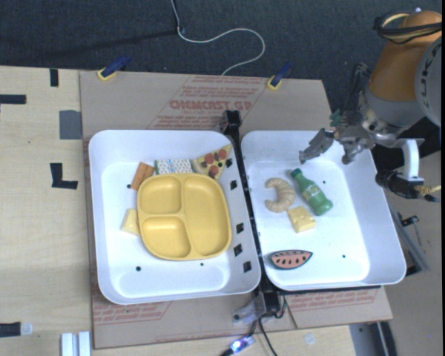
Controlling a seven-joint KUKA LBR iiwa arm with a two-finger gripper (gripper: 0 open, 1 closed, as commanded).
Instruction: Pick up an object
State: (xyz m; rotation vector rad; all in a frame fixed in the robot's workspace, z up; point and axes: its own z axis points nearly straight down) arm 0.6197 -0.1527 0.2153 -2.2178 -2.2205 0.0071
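In the right bin [371, 258] lie a tan croissant [282, 194], a green bottle [311, 191], a yellow cheese wedge [302, 219] and a watermelon slice [291, 259]. My gripper [331, 149] hangs over the bin's back part, above and to the right of the green bottle, apart from it. Its two fingers are spread open, with nothing between them.
The left bin [111, 273] holds a yellow divided plate [184, 216], with a pizza slice [213, 160], an orange stick [142, 175] and other small food pieces around its back and left edges. The arm [400, 73] enters from the upper right. A white cable [222, 39] lies behind the bins.
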